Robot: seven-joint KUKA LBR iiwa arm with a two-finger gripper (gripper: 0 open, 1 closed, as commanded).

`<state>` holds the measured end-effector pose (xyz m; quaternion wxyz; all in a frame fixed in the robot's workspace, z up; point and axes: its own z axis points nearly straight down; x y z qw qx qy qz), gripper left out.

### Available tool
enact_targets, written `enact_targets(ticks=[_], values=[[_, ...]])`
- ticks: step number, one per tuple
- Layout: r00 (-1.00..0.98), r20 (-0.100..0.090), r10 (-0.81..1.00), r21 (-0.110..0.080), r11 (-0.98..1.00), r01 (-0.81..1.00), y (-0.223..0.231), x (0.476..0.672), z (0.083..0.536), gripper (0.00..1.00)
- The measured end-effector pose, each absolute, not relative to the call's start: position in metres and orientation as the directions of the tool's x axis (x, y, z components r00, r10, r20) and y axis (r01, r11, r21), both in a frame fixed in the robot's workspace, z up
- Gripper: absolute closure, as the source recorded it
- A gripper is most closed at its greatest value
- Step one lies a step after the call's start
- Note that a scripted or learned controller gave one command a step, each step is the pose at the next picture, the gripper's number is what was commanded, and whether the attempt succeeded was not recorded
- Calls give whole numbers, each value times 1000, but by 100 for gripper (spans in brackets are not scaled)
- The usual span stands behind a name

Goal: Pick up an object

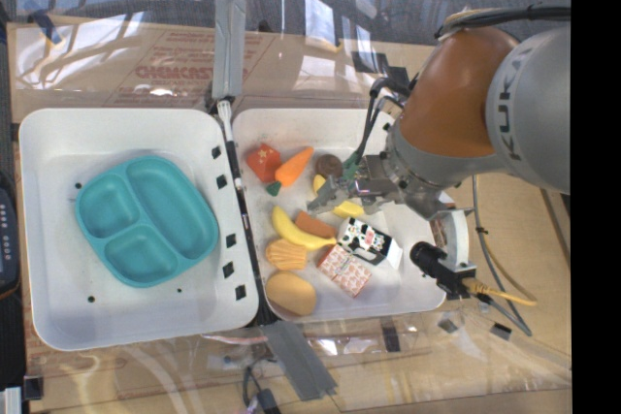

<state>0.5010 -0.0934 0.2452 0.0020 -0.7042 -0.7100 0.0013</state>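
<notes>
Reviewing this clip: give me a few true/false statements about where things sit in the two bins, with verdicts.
1. The teal three-compartment plastic plate lies in the left white bin. True.
2. The yellow toy banana lies on the teal plate. False: it lies in the right white bin, among the other toy foods.
3. The orange toy carrot sits beside the red toy pepper near the divider between the bins. True.
4. The arm's gripper is over the left bin. False: it is over the right bin, above the toy foods.
5. The black-and-white patterned carton is in the right bin. True.
</notes>
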Motion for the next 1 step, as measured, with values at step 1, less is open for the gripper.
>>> enact_targets(ticks=[1], values=[[-9,0,1000,-11,9,1000,-121,568,175,0]])
